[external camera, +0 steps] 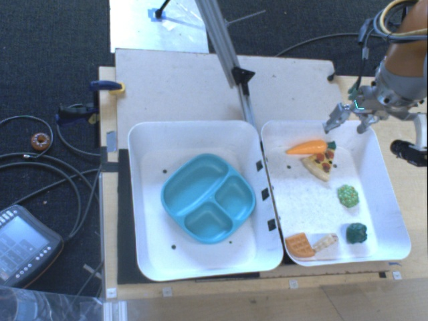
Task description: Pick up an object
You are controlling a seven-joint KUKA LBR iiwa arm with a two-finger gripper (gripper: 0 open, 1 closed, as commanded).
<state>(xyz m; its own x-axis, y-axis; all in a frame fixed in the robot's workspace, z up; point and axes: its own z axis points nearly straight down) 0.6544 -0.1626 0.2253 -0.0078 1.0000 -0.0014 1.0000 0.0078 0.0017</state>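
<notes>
— So, where are we in the pick?

— We judge we are at the approach, with nothing taken yet. The gripper (pixel 352 118) hangs over the far edge of the right bin (pixel 381 179), and its two fingers stand spread with open air between them. The jaws are wide apart and hold nothing.

— Which thing do we go for?

— The toy carrot (pixel 307 148) looks the likeliest. It lies on its side near the bin's far edge, toward the far left corner, with the pizza slice (pixel 321 164) just beside it on the near side, perhaps touching.

— And relative to the jaws?

— It sits below them and a little toward the bin's middle and left, near but clearly apart. Nothing is between the fingers.

— What does the next move call for?

— We think we must shift inward from the rim, centre over the carrot's body, turn the jaws across its length, then descend and close. The pizza slice crowds one side, so a finger could catch it.

— Other candidates?

— The light green ball (pixel 347 195), the dark broccoli (pixel 356 232) and the waffle (pixel 299 245) lie toward the near edge, well apart from us.
</notes>
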